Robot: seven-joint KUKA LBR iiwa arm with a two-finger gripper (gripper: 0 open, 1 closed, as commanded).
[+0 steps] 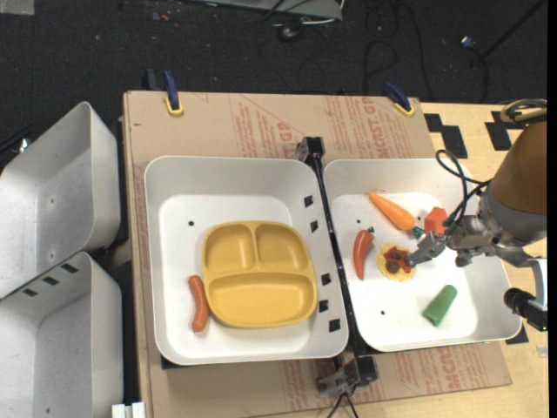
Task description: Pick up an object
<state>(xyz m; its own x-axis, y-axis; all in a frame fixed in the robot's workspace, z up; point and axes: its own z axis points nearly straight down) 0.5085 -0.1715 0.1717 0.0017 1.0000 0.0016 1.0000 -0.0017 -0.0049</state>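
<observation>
Claw (424,251): finger state unclear, over pizza toy (398,263) | near: carrot (392,210), chili (361,253), green block (440,305) | arm from right

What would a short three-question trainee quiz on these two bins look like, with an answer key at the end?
1. True or false: the yellow divided plate lies in the left bin.
2. Which item lies nearest the gripper? A) green piece B) small yellow and red piece C) sausage
3. Fill in: the carrot and the red chili pepper lie in the ____ bin.

Key: 1 true; 2 B; 3 right.
</observation>
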